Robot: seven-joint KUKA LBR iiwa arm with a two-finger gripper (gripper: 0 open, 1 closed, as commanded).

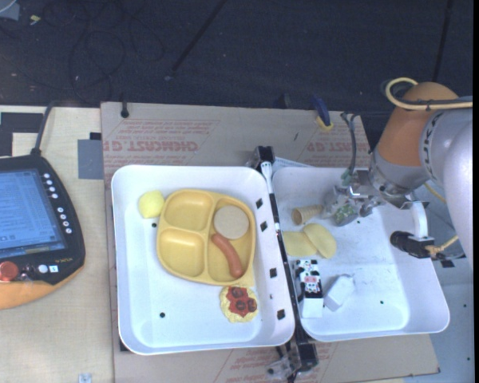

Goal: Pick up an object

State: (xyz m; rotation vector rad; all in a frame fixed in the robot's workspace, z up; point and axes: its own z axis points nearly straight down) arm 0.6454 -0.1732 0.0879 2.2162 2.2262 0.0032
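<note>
The arm rises closest to the lens at the right, its grey body and orange band hanging over the far right corner of the right bin, wrist angled down and leftward so the gripper meets the floor near the bin's back wall. That slant looks chosen to reach in over the rim without fouling it. At the tip sits a small greenish object, seemingly touching or right under the metal parts; whether it is actually pinched between them cannot be told, since clutter and glare blur that spot, and how far the gripper stands open is likewise unclear. Just left of it lies a cone, and nearer the front a yellow pair of food pieces, a cow-print box and a white block, all well apart from the tip. In the left bin a yellow tray holds a sausage and a round slice, with a lemon and a mini pizza beside it, loose, as scattered stock for picking.
</note>
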